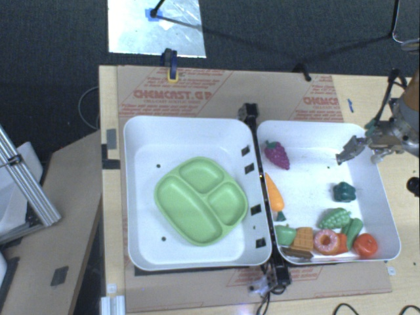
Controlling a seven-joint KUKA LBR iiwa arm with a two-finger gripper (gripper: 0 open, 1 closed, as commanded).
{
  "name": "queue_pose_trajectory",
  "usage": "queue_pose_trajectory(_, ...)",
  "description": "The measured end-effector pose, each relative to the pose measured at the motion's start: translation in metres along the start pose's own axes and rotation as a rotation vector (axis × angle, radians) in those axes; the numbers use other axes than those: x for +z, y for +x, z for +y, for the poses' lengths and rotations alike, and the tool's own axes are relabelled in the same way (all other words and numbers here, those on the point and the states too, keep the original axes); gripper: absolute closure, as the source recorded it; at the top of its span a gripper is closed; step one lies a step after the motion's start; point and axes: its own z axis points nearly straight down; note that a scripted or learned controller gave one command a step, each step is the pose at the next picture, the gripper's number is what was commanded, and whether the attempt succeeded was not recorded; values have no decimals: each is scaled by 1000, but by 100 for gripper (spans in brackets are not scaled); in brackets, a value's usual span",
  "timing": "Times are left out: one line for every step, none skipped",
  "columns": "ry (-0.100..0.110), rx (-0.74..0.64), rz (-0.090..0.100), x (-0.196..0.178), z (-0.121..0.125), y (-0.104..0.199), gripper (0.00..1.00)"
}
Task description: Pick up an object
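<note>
My gripper hangs over the right bin's far right edge, open, with nothing between its fingers. Purple grapes lie at the bin's far left. An orange carrot rests along its left wall. A small dark teal toy sits just below and left of the gripper, apart from it. Along the near wall lie a brown waffle, a pink donut, a bumpy green vegetable and a red tomato.
The left bin holds a light green divided plate. A black divider with clips runs between the bins. A foil sheet lies on the dark floor behind the bench.
</note>
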Motion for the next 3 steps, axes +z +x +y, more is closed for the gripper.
queue_pose_trajectory(4,2,2,60,-2,7,0)
queue_pose_trajectory(-8,2,-5,117,-5,7,0)
queue_pose_trajectory(-1,2,0,154,-3,7,0)
